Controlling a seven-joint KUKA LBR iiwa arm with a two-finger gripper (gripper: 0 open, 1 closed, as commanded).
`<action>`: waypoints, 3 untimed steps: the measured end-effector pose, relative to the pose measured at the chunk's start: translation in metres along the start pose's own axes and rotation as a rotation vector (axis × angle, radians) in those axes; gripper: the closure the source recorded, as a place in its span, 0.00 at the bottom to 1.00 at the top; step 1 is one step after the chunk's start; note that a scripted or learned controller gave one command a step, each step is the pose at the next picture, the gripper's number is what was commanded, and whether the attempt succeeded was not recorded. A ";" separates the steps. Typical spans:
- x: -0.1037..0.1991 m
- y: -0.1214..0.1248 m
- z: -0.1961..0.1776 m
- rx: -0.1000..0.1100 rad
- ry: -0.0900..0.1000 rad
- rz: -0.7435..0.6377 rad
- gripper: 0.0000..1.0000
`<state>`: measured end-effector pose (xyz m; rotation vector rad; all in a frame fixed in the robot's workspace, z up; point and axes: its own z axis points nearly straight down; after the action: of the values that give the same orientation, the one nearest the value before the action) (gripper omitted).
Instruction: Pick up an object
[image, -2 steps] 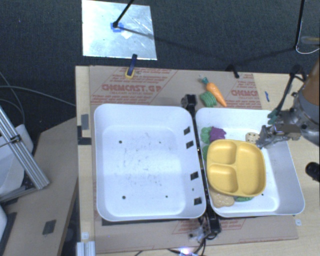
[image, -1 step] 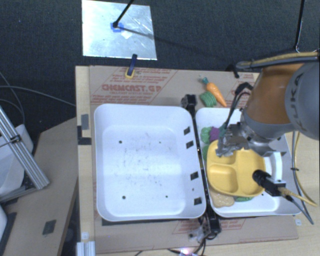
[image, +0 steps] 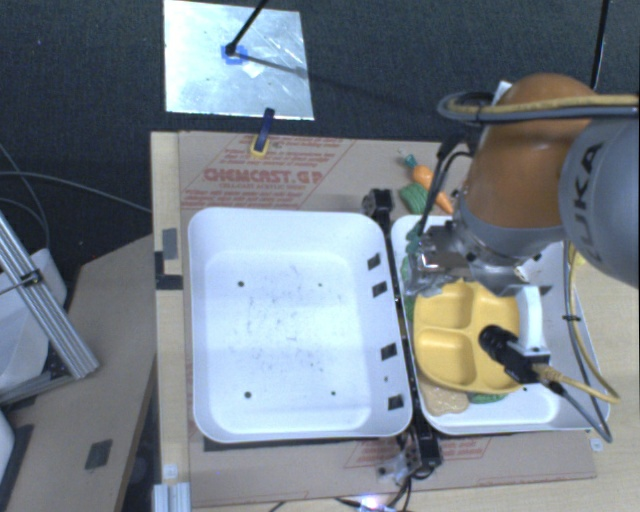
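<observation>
Grey KUKA arm (image: 600, 200): rounded matte-grey casing with part of the dark "KUKA" lettering showing on its side. Wide glossy orange band (image: 520, 150) wraps the link above the wrist and is smooth and domed on top. Below it sits a silver metal wrist flange (image: 470, 255) with bright reflective edges. Black cables (image: 450, 160) run down the arm's side, and a yellow cable (image: 580, 385) loops off a black connector (image: 510, 355). A white bracket piece (image: 530, 315) is mounted by the flange.
</observation>
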<state>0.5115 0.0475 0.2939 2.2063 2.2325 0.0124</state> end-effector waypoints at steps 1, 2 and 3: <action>0.016 -0.024 -0.042 0.002 -0.002 0.005 1.00; -0.032 -0.023 -0.119 -0.004 -0.004 0.014 1.00; -0.026 0.031 -0.033 0.009 -0.005 0.010 1.00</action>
<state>0.5425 0.0219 0.3267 2.2198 2.2233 -0.0025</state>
